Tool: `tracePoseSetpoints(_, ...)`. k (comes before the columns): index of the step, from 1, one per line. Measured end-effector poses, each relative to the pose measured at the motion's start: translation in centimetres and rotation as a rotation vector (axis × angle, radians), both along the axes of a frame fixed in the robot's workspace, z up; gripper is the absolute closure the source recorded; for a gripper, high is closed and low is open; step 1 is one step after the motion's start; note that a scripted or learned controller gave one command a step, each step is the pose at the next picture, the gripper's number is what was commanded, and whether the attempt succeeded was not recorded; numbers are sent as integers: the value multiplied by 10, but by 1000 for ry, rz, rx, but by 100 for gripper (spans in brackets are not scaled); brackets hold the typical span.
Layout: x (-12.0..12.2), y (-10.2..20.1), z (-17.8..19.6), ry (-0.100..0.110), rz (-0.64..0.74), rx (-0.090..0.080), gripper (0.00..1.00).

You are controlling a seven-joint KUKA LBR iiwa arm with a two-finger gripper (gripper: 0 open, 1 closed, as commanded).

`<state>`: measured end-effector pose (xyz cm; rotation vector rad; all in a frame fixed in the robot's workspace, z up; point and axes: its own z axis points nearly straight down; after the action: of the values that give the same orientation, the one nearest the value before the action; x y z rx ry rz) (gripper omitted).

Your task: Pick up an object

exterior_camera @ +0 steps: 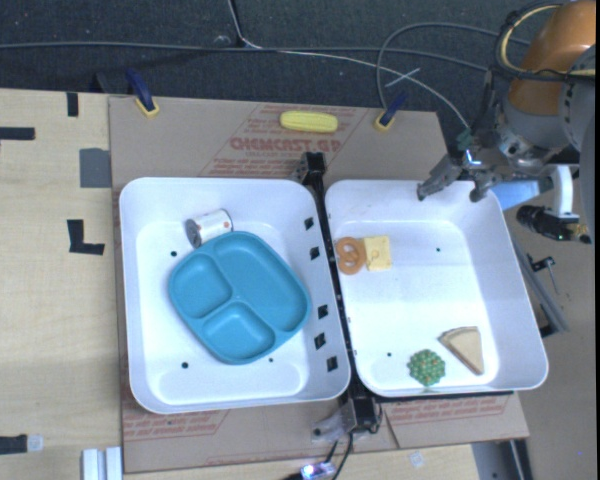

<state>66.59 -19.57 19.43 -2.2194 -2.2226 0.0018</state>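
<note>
Gripper [450,180] hangs over the far right corner of the right bin [500,226], fingers spread apart, nothing between them. Arm comes in from the right, orange band above the wrist.

Candidates, all placed from the gripper:
- pretzel [349,255] and yellow block [377,253], touching side by side, lie to its left and a little nearer me, against the bin's left wall. Closest pieces to the fingers.
- wedge of toast [465,348] sits almost straight below the gripper toward the near edge, well apart. Its long side runs at a slant, point toward the near right corner.
- green ball [426,367], just left of the wedge, about as far off.
- blue divided plate [239,295] and small white cup [209,227] are in the left bin [140,268], far to the left across the divider.
- yellow banana-shaped piece [308,122] rests on the cardboard beyond the bins, left and farther back.

My guess: nearest target is the pretzel-block pair; the move would be leftward and down.
</note>
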Motion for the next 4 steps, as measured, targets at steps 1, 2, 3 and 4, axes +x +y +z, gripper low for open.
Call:
tracePoseSetpoints(1, -4, -5, -46, 4, 0, -1, 0)
tracePoseSetpoints(2, -2, -9, -89, 1, 1, -2, 0)
tracePoseSetpoints(3, -2, -9, -110, 0, 1, -3, 0)
tracePoseSetpoints(4, -1, -9, -97, -5, 3, -6, 100)
